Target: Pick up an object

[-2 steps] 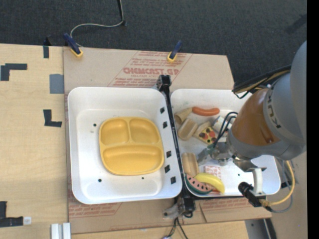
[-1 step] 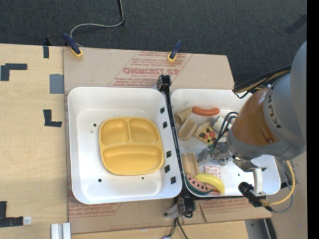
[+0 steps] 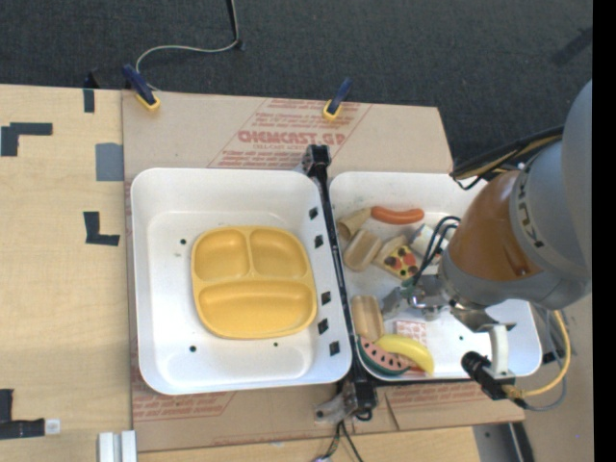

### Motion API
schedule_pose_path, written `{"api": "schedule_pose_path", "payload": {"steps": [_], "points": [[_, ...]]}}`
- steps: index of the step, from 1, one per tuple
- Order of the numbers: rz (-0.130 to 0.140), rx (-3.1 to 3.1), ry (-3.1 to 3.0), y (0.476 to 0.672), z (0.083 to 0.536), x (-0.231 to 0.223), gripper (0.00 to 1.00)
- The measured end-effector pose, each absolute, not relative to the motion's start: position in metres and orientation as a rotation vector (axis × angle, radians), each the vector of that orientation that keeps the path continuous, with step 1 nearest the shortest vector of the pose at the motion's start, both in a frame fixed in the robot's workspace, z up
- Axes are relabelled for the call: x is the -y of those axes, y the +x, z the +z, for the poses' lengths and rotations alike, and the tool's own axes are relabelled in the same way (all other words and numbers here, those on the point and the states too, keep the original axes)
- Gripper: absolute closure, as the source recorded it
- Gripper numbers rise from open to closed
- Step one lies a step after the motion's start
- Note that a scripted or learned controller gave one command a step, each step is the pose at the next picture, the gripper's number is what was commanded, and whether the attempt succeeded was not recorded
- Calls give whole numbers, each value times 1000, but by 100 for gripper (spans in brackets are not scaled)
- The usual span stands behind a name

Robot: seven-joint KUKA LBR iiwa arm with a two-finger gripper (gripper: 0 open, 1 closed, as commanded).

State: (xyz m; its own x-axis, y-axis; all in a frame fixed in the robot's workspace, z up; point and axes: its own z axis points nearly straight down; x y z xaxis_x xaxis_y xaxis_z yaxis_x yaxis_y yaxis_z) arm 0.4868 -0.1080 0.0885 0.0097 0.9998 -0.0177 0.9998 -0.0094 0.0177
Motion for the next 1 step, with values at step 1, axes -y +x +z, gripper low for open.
{"api": "schedule_pose_path", "payload": {"steps": [1], "points": [[-3, -2188, 2215, 487, 89, 106, 0]]}}
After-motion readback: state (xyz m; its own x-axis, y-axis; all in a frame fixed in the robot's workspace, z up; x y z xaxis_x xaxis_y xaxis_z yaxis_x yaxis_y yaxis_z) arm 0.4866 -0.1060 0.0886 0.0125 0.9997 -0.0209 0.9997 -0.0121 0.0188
